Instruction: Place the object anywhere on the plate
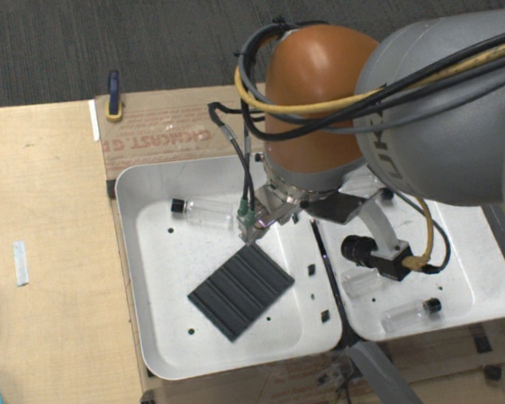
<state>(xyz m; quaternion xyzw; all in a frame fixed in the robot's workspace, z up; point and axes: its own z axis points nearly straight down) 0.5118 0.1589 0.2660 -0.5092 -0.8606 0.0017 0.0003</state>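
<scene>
Arm (387, 109) hides pincer (254, 228) above plate (241, 290).

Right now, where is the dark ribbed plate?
The dark ribbed plate lies flat in the left bin, near its middle and front, just below the gripper.

I am watched by one camera, fixed above the bench and tilted so it looks down at a slant on both shallow white plastic bins. The left bin (160, 343) lies near the centre of the frame, while the right bin (481, 302) sits toward the right edge. My own grey arm with its orange band (318, 98) enters from the right and looms large, close under the lens, hiding much of the right bin. The far edge of the pale wooden bench (38, 230) runs across the upper part, with dark carpet (79, 35) beyond.
</scene>
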